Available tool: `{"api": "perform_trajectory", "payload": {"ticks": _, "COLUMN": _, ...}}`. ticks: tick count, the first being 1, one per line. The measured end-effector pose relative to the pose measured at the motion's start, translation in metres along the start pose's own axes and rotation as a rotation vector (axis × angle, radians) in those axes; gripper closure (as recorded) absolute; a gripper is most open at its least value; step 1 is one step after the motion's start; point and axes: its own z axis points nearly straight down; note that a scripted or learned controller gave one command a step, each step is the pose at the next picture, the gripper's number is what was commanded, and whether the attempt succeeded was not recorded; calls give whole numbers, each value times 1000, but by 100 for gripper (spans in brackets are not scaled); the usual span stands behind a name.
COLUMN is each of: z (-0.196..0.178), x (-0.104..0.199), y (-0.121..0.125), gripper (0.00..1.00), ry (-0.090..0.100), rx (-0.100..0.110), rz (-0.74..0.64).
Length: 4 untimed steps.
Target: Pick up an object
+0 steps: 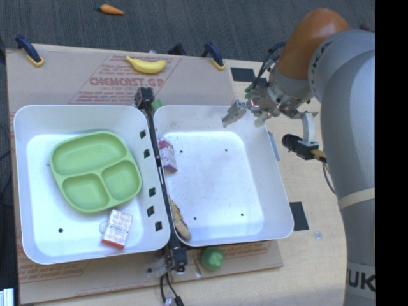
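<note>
My gripper [245,115] hovers over the back right corner of the right bin [255,171], open, with nothing between its fingers. In that bin a pink-and-white packet [167,155] lies against the left wall, and a tan lumpy piece [180,222] sits in the front left corner. Both are well to the left of the gripper. The left bin [25,171] holds a green divided plate [95,169] and a small red-and-white carton [117,228] near its front.
A yellow banana [146,64] lies on the cardboard behind the bins, and a green ball [212,258] rests in front of the right bin. An orange carrot [111,9] is on the floor. Blue clamps [214,54] grip the board's back edge.
</note>
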Motion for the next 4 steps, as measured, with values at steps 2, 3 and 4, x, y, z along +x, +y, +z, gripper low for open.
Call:
{"api": "perform_trajectory", "payload": {"ticks": 2, "z": 57, "x": -1, "y": -32, "gripper": 0, "ry": 0, "rx": 3, "rz": 2}}
{"api": "perform_trajectory", "payload": {"ticks": 3, "z": 28, "x": 0, "y": 0, "gripper": 0, "ry": 1, "rx": 1, "rz": 0}}
{"api": "perform_trajectory", "payload": {"ticks": 4, "z": 13, "x": 0, "y": -88, "gripper": 0, "ry": 0, "rx": 4, "rz": -1}}
